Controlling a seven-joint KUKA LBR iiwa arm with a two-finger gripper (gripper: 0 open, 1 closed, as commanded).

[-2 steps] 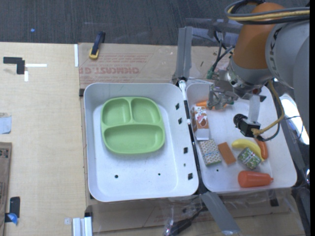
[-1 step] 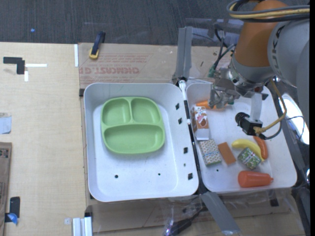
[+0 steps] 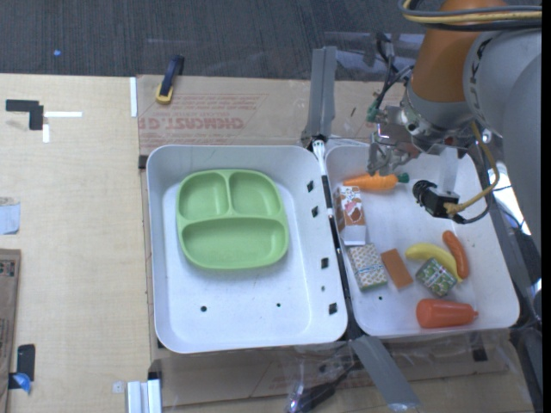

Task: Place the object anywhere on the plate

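Note:
A green divided plate (image 3: 231, 218) lies in the left white bin (image 3: 172, 317). A small orange carrot (image 3: 372, 181) lies at the back of the right bin (image 3: 491, 231). My gripper (image 3: 385, 162) hangs directly over the carrot, at or just above its right end. The grey arm with its orange band comes in from the upper right. I see nothing lifted off the bin floor.
The right bin also holds a milk carton (image 3: 349, 209), a patterned box (image 3: 368, 267), a brown block (image 3: 397, 268), a banana (image 3: 427, 251), a red sausage (image 3: 455, 253), a green box (image 3: 436, 277) and a red-orange vegetable (image 3: 445, 313). A raised divider (image 3: 330, 231) separates the bins.

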